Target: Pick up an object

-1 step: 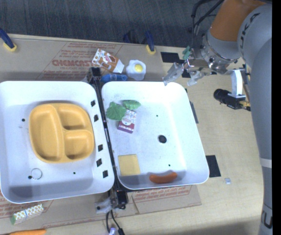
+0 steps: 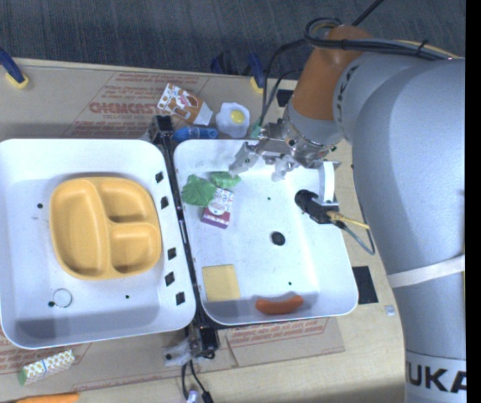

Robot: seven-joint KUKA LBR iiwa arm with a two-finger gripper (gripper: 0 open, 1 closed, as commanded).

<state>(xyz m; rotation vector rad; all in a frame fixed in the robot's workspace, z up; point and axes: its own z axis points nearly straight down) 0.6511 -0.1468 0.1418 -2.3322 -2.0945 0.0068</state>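
View: you look down at a slant | fixed overhead camera | both bins (image 2: 81,154) framed | arm (image 2: 408,141) enters right

**The robot arm reaches in from the right**

The big grey arm (image 2: 408,183) comes in from the right side. It has an orange band (image 2: 324,78) just above its wrist. The arm bends down and to the left. At its end is the gripper (image 2: 261,159), low down and pointing left. Black cables (image 2: 366,44) loop over the top of the arm.
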